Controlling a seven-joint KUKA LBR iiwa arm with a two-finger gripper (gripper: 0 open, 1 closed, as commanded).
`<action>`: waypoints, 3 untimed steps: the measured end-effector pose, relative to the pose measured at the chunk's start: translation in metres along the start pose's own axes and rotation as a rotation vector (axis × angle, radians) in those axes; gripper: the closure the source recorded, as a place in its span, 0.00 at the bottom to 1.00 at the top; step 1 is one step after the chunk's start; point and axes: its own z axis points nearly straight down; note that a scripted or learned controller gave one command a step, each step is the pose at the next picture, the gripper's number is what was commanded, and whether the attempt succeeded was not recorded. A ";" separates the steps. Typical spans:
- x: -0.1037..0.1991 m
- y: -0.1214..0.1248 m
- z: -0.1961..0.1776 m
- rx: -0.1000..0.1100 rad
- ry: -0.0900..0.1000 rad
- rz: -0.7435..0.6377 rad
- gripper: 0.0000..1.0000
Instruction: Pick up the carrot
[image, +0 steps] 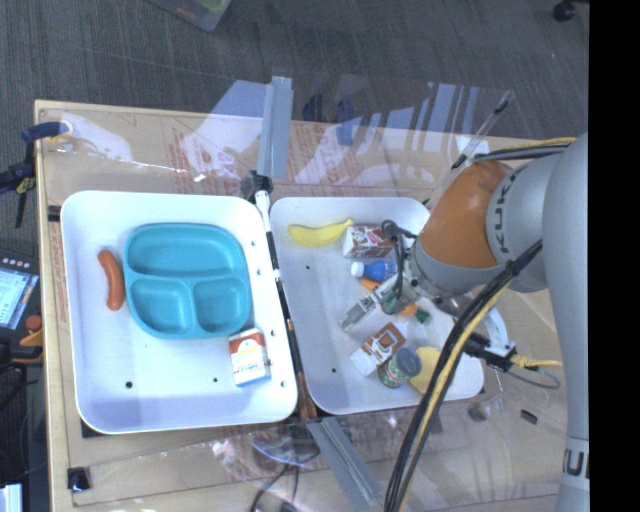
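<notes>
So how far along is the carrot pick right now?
Done: the arm has reached into the right bin, the gripper low among the clutter near the blue bottle. In hand: nothing visibly held; an orange bit beside the gripper may be the carrot, but it's too small to confirm. Left: grasp and lift.

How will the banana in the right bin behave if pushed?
The banana looks like smooth plastic, so probably light, stiff and slippery. Its curved shape may make it pivot rather than slide straight. It lies near the right bin's top wall, which could stop it.
</notes>
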 end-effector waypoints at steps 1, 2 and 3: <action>-0.032 0.050 -0.003 0.030 0.022 0.024 0.00; -0.049 0.090 0.003 0.013 0.008 0.031 0.00; -0.014 0.027 -0.048 -0.001 -0.002 0.039 0.00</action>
